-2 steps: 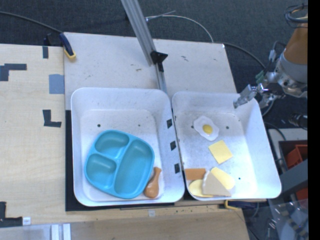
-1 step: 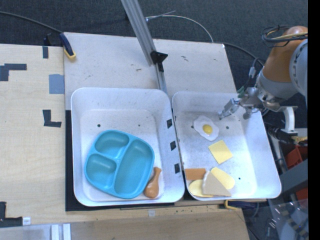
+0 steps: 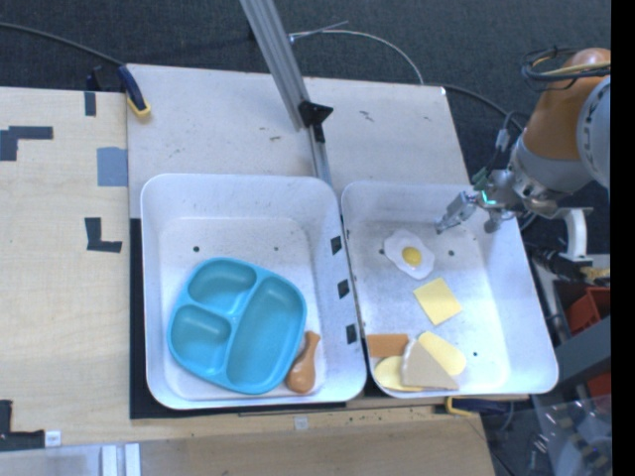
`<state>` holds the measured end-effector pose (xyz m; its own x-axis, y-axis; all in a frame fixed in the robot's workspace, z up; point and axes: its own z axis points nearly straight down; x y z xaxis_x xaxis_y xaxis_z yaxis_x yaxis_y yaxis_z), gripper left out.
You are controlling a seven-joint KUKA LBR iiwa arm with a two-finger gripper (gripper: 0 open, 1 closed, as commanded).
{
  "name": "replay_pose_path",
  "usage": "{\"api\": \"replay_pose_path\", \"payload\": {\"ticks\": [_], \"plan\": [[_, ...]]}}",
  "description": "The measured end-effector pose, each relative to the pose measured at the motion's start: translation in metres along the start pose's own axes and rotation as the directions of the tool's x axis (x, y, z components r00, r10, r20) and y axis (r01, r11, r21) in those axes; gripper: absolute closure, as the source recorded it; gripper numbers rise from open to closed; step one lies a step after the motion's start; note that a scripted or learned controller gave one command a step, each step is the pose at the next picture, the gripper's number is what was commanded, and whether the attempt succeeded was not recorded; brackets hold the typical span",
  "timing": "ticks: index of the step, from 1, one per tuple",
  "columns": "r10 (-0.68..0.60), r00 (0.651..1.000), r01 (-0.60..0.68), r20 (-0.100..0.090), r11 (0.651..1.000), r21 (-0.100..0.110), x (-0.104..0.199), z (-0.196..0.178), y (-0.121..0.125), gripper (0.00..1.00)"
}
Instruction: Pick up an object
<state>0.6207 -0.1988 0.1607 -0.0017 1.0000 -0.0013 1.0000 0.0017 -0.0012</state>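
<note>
Since the task names no particular object, you may choose among the toy foods in the right bin, and the nearest to the gripper is the fried egg, which lies flat on the bin floor near the middle of the upper part. The gripper hangs over the upper right part of this bin, beside the egg but apart from it; its two fingers look a little spread and nothing is between them. I judge that the egg is light, thin and probably of smooth plastic, so it can slide away when a finger pushes it, and its low edge gives little to catch. The raised yolk may be the better place to close on. The yellow cheese slice just below it is even flatter and harder to take. The pile at the bottom edge, with the bread wedge, stands higher and offers thicker sides. In the left bin the drumstick leans against the blue plate.
</note>
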Motion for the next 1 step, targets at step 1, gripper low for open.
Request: {"api": "replay_pose_path", "payload": {"ticks": [1], "plan": [[0.004, 1.000, -0.004, -0.002, 1.000, 0.007, -0.0087, 0.0330, -0.0541, 0.00]]}}
